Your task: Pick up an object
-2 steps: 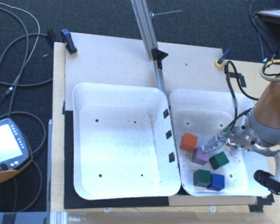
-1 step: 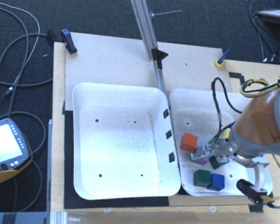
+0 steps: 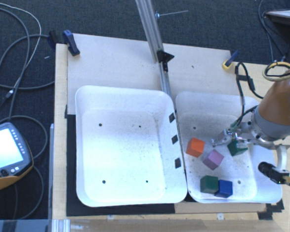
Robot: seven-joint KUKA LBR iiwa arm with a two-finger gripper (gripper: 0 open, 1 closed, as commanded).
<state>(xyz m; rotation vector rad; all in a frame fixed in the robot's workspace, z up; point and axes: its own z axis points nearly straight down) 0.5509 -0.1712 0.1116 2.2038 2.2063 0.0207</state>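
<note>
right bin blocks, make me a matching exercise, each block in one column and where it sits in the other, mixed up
Column one:
1. orange cube-shaped block
2. pale purple cube-shaped block
3. blue cube-shaped block
4. dark green block at the gripper

Column two:
A. near the front rim of the right bin, touching a green cube-shaped block
B. closest to the wall between the two bins
C. right at the tip of the gripper
D. mid-bin, between the orange block and the gripper

Pairs: 1-B, 2-D, 3-A, 4-C
</note>
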